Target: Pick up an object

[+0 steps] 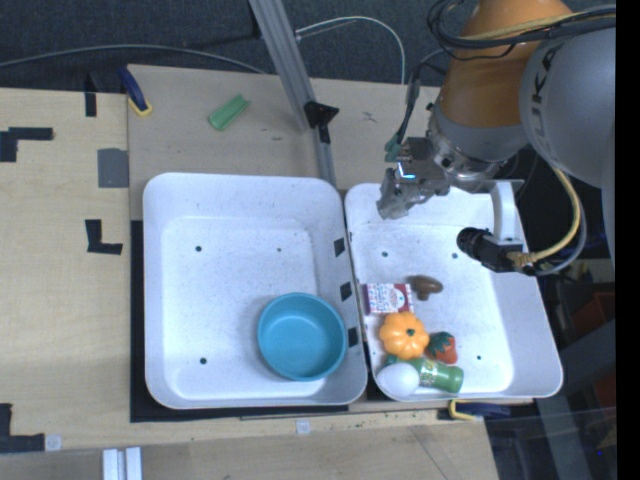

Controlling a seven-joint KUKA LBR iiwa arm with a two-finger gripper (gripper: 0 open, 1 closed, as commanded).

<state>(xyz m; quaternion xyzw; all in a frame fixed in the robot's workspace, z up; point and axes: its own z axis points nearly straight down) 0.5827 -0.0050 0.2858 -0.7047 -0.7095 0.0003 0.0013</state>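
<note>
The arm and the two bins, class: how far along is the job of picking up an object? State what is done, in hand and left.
Done: nothing lifted; the orange pumpkin, white egg, green bottle and small carton all lie in the right bin, the blue bowl in the left bin. In hand: the gripper hangs above the right bin's far edge. Left: descend, grasp, lift.

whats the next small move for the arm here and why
Probably shift the tool toward the near corner of the right bin: it sits at the bin's far edge, while the small orange pumpkin and the other items cluster there.
</note>
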